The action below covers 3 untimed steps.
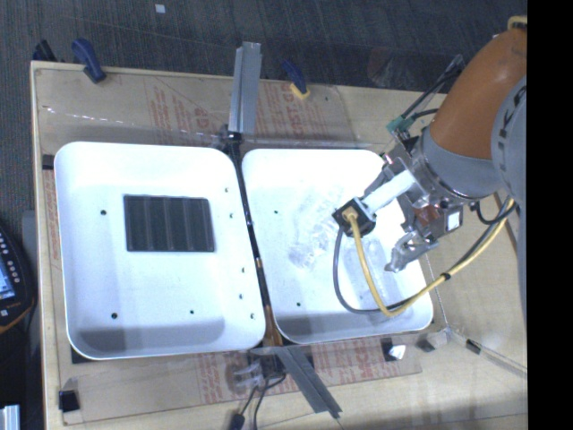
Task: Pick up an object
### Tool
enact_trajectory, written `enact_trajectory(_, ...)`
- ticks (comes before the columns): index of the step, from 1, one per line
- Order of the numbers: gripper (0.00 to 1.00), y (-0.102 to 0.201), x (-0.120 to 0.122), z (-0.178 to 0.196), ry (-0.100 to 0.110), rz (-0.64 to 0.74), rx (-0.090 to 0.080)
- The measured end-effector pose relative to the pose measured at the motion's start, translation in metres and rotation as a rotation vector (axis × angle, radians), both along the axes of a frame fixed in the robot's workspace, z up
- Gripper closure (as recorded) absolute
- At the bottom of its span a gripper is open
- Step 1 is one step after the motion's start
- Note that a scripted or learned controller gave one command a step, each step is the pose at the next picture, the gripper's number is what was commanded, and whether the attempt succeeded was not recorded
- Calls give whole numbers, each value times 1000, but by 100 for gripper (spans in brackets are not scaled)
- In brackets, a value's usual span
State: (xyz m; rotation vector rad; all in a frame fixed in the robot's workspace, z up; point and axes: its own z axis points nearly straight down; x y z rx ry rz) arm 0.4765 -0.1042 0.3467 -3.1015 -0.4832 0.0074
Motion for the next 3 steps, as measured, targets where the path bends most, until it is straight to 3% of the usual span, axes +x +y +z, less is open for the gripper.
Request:
enact_trajectory(1,0,-25,8,-62,0,371,3)
enact_trajectory(2,0,3,28,-73,-1,290,0)
enact_trajectory(3,0,8,25,-83,-1,741,4)
